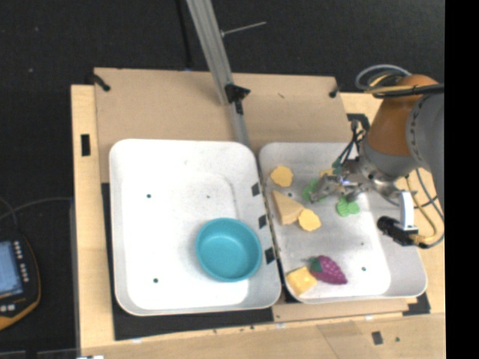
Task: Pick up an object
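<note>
Both bins white: left bin [150, 170], right bin [370, 264], faintly speckled with dark dots. Bowl [227, 249] teal-blue. Yellow pieces: round one [281, 176], small one [310, 220], block [301, 280]; wedge [285, 207] paler, tan-yellow. Grapes [328, 269] purple (magenta tinge). Green bits [346, 207] by gripper. Arm [397, 129] grey with orange band. Bench [172, 107] light brown cardboard-tan, floor black

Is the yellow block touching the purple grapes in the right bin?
Touching: the camera view shows the yellow block against the purple grapes, no gap.
</note>
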`<state>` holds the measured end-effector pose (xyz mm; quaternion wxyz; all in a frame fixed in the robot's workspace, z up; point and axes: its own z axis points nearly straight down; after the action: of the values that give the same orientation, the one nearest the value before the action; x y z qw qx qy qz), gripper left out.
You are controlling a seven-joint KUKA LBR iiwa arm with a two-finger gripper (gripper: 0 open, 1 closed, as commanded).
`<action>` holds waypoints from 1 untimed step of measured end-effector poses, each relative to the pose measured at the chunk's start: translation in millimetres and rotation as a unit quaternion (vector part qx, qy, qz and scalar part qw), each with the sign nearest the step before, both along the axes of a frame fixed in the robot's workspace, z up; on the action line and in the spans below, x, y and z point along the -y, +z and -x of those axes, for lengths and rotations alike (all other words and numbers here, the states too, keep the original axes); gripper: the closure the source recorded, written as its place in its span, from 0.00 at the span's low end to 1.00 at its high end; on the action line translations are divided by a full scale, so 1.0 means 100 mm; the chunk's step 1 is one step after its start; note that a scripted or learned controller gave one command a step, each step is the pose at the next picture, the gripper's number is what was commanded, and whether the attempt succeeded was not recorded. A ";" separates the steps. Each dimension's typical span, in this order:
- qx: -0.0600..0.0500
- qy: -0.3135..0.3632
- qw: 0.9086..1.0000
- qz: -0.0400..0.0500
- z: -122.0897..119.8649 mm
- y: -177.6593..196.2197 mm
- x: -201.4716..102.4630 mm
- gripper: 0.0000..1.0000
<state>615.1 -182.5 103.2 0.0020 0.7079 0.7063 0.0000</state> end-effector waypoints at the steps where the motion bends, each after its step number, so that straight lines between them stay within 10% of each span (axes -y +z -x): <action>1: 0.003 -0.002 1.000 0.000 -0.01 0.12 0.01 1.00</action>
<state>616.4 -183.4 115.3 0.0039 0.7091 0.7051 0.0019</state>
